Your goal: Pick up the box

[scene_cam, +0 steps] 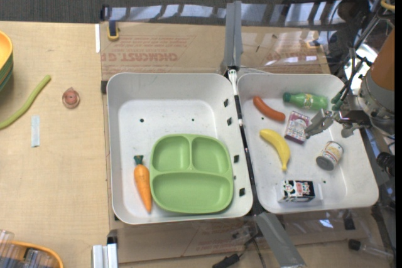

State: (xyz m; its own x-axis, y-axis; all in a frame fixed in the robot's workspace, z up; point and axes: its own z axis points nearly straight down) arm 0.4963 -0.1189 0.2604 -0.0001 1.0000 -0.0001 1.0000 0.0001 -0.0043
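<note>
Gripping state: the jaws are seen spread wide over the right bin (pixel 370 188), with nothing between them.
Jaw position: one finger (pixel 318 123) lies just beside the right edge of the box; whether it touches cannot be told. The other finger (pixel 350 130) points away, above the can (pixel 329 155).
Box location: the box (pixel 296 127), small with pink and purple print, lies flat in the middle of the right bin, between the sausage (pixel 269 108) and the banana (pixel 277 146).
Second candidate: a black-and-white carton (pixel 297 191) is noted near the front wall of the same bin, well apart from the jaws.
Handling, as judged: the box is taken to be light, thin card, stiff enough to pinch but easily crushed or slid across the smooth bin floor.
Hold advised: the two long edges should be straddled from above, across the narrow width.
Neighbours: a green bottle (pixel 306 99) lies behind the jaws.
Writing: print on the box and carton is too small to be read. Red upside-down lettering on the cardboard (pixel 163 50) over the tabletop appears to read CHEMCAST.
</note>
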